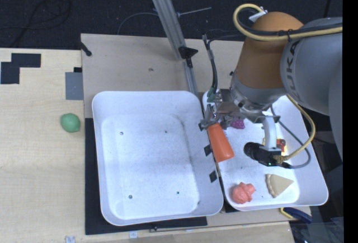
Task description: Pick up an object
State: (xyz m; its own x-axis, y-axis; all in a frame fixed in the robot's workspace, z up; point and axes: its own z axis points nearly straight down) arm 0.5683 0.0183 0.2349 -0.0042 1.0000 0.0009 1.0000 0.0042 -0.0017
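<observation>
Nearest the camera, at the front of the right bin [313,194], lie a pink crumpled lump [243,192] and, just beside it to the right, a tan wedge-shaped piece [278,184]. Both rest on the bin floor, apart from each other by a narrow gap. Behind them a black cylindrical part with a small green light [263,154] hangs off the arm's wrist, with a yellow cable [305,141] looping around it.

An orange cylinder [220,142] sits tilted at the left side of the right bin, close to the wall shared with the left bin [112,103]. Its upper end reaches up to the hand [215,120], which hovers right over that end; whether the fingers are closed on the cylinder or merely above it cannot be told, since the wrist hardware hides them. A small purple object [238,123] peeks out just right of the hand, partly covered by the arm.

The grey arm [313,62] with its orange band [267,51] fills the upper right and blocks the back of the right bin. A slanted metal rail [170,18] stands behind the bins. The left bin holds only specks on its floor. Well apart from the bins, a green ball [70,122] rests on the wooden tabletop [33,180] at the left.
</observation>
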